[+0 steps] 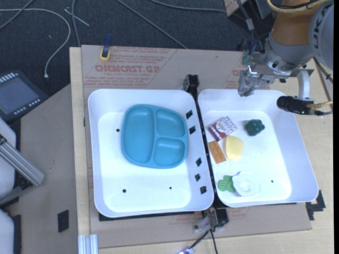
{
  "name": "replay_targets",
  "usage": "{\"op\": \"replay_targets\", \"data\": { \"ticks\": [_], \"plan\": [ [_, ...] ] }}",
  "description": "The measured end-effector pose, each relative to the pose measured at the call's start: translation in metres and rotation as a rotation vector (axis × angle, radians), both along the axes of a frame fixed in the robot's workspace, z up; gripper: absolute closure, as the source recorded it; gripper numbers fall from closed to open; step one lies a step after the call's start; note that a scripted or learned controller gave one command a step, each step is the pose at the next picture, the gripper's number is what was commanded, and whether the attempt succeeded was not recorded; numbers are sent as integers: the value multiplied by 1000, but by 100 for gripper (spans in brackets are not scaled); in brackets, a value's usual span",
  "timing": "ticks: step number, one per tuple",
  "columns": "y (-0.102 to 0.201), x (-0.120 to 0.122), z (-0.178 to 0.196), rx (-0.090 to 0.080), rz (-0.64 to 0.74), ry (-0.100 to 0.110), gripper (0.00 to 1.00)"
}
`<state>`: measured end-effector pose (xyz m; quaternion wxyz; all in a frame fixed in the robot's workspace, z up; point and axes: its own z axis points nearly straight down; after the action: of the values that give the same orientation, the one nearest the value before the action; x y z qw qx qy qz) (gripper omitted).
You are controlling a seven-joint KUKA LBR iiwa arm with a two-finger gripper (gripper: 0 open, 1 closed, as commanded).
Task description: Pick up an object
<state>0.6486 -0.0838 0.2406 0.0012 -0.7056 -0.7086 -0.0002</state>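
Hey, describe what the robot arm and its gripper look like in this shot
The arm is grey with a broad orange band above the wrist. Black cables run down along it from the upper edge of the view. The gripper is a small silvery metal piece. A black cylindrical part with a white bracket sticks out beside it.

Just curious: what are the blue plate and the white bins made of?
The blue plate looks like moulded plastic: even colour, soft sheen, rounded dividers forming three compartments. The bins look like thin, smooth white plastic with rounded corners and raised rims, though the exact material can't be confirmed by sight.
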Motion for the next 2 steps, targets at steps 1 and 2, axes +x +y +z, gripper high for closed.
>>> {"op": "replay_targets", "data": {
  "ticks": [1, 2],
  "plan": [
    [52, -17, 7, 1, 1, 1, 100],
    [103, -28, 10, 1, 1, 1, 100]
  ]
}}
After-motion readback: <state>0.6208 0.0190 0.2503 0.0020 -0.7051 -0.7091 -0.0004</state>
